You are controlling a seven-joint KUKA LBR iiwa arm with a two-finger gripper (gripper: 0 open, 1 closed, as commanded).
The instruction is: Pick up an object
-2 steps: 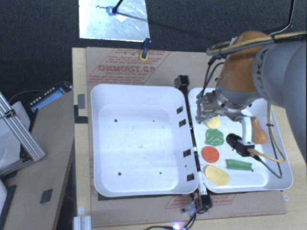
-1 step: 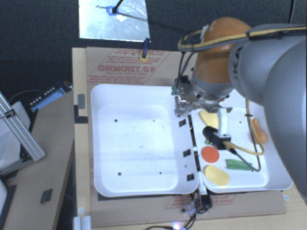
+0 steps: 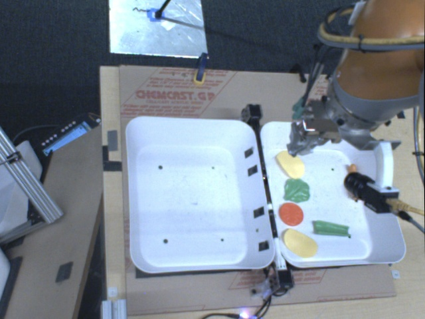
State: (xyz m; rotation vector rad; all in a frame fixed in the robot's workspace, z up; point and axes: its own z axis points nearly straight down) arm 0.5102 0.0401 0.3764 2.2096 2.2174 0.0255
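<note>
**Two bins, five pieces in the right one**

Two shallow white bins sit side by side on a cardboard-covered bench. The left bin (image 3: 192, 198) has a bare floor marked with a few small dark dots. A row of black clips (image 3: 255, 191) runs along the seam where the two bins meet.

The right bin (image 3: 382, 241) holds the objects, grouped toward its left half. A pale yellow piece (image 3: 291, 165) lies nearest the far edge, with a leafy green piece (image 3: 297, 191) just below it. Next comes a round orange-red piece (image 3: 291, 213), then a yellow oval piece (image 3: 300, 243) near the front wall. A long green piece (image 3: 331, 228) lies to the right of these two, apart from them.

The gripper (image 3: 300, 145) hangs just above the pale yellow piece, its tips close to that piece's far end. Whether the jaws are spread or closed cannot be told from this angle. The arm (image 3: 382, 52), grey with an orange band, reaches in from the right.
</note>
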